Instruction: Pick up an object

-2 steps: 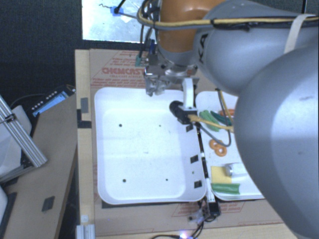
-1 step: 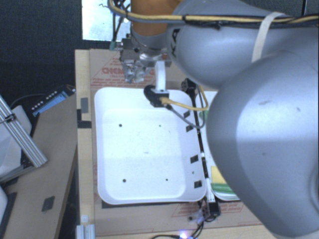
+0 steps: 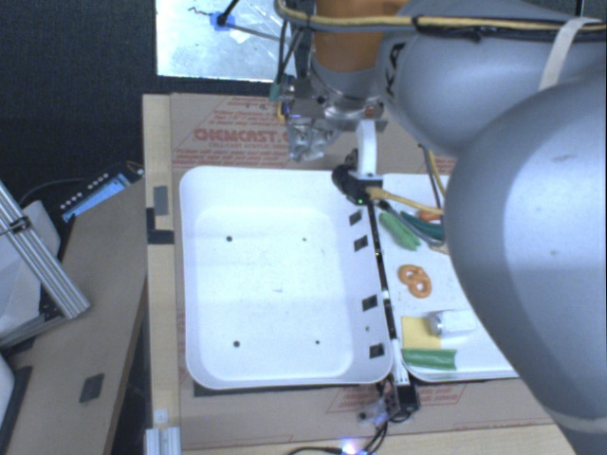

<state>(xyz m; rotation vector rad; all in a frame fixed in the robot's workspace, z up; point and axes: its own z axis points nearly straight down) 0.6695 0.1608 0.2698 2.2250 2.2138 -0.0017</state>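
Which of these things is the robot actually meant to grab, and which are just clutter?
For the job: pretzel, yellow block, green piece, green pod, gripper.

Just lying about: left bin, blue-tipped device, metal rail, cardboard sheet.

Red print reading "CHEMCAST" runs along the brown cardboard sheet [image 3: 237, 131] under the white bins, on the strip beyond the left bin [image 3: 266, 282]. Smaller red lines above and below that word are too fine to read. More red print at the cardboard's near edge is likewise illegible.
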